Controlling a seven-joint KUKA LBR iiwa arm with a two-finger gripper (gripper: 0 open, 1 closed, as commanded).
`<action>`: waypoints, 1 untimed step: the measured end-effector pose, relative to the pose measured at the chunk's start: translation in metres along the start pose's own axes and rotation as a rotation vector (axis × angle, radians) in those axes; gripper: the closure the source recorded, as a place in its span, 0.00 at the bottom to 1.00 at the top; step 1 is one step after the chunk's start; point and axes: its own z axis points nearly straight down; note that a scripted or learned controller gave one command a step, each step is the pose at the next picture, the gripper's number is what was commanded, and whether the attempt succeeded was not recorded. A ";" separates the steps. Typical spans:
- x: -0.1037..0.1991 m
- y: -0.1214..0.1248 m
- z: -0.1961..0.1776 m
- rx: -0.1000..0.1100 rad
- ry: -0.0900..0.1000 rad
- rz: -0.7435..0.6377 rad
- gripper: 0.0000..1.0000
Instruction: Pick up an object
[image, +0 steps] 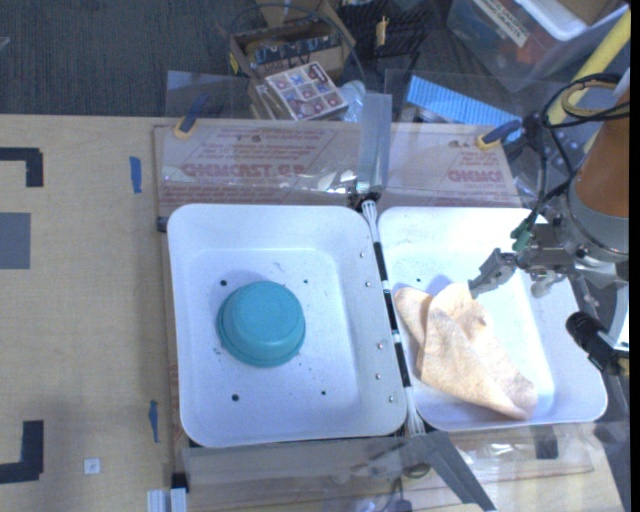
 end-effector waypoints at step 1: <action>-0.023 0.033 0.121 -0.002 -0.001 -0.074 0.00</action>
